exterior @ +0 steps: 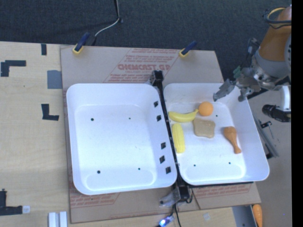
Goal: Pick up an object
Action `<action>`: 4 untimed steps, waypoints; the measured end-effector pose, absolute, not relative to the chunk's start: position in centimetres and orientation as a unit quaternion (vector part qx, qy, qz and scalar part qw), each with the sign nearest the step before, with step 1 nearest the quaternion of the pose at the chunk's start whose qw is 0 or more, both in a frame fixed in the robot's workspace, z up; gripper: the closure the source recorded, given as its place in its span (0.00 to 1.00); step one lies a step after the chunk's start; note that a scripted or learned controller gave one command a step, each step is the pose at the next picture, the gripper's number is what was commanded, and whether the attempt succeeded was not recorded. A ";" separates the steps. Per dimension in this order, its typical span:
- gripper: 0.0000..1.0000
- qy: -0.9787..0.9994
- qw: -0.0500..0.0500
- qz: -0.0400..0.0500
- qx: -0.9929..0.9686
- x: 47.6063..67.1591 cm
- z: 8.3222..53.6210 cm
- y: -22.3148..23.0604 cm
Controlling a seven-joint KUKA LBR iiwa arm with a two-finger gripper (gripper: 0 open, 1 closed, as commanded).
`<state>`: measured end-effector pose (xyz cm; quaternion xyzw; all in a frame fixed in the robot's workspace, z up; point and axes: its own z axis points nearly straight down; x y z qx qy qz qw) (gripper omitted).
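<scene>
My tool (232, 91) hangs wide open, holding nothing, over the right bin's (253, 167) far edge, near the orange (205, 109).

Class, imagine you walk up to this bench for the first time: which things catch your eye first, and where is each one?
The cluster of toy food in the right bin stands out: a banana touching an orange ball, a corn cob, a tan bread slice and a chicken drumstick. The hand hangs over that bin's upper right corner. The left bin is a broad white expanse beside it.
</scene>
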<state>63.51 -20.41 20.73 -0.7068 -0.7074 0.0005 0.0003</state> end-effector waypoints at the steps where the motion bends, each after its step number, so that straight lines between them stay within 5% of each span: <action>1: 0.00 -0.709 0.000 0.000 -0.705 67.0 18.1 -16.2; 2: 0.00 -0.709 0.003 0.002 -0.705 66.7 9.5 -9.8; 3: 1.00 -0.708 0.001 0.001 -0.706 66.8 11.0 -10.1; 4: 1.00 -0.706 -0.002 0.000 -0.708 63.7 17.3 -12.7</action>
